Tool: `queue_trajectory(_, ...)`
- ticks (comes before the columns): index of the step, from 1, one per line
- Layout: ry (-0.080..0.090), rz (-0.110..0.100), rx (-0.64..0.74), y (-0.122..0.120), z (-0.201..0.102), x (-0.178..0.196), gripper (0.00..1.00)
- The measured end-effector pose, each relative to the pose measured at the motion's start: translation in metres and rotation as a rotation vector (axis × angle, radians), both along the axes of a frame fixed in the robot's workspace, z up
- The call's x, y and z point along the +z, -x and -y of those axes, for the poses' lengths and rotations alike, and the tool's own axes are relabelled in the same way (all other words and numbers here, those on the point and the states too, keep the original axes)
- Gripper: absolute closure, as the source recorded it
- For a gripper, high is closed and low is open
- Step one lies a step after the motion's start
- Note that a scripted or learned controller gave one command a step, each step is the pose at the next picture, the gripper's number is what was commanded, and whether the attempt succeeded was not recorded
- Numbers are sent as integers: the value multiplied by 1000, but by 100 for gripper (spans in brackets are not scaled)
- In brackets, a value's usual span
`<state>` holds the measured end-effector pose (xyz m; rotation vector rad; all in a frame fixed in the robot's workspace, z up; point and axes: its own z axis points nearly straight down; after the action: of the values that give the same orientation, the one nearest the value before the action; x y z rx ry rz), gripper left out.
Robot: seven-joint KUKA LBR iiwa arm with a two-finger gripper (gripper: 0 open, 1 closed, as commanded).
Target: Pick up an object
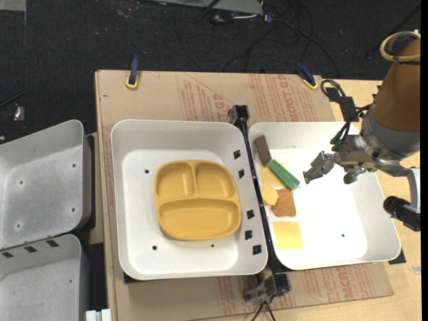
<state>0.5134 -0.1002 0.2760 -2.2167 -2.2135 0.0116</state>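
Note:
Along the left side of the right bin [348, 246] lie several small items. A dark brown block [262, 150] sits at the top, with a green block [283, 174] slanting below it. Further down come a pale yellow round piece [269, 194], a brown piece [285, 204] and a flat yellow square [288, 235]. My gripper [332, 170] hovers over the middle of the right bin, to the right of the green block and apart from it. Its fingers are open with nothing between them.
The left bin [134, 246] holds a yellow divided plate [198, 199]. A black divider [253, 179] runs between the two bins. Grey metal trays [40, 179] lie off the bench at the left. Cables hang by the arm at the bin's upper right.

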Motion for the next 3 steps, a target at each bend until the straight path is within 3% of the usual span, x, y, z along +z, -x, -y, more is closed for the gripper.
queue_trajectory(1, 1, 11, 2, -2, 0, 5, 0)
queue_trajectory(3, 0, 5, 0, -5, -2, -102, 0)
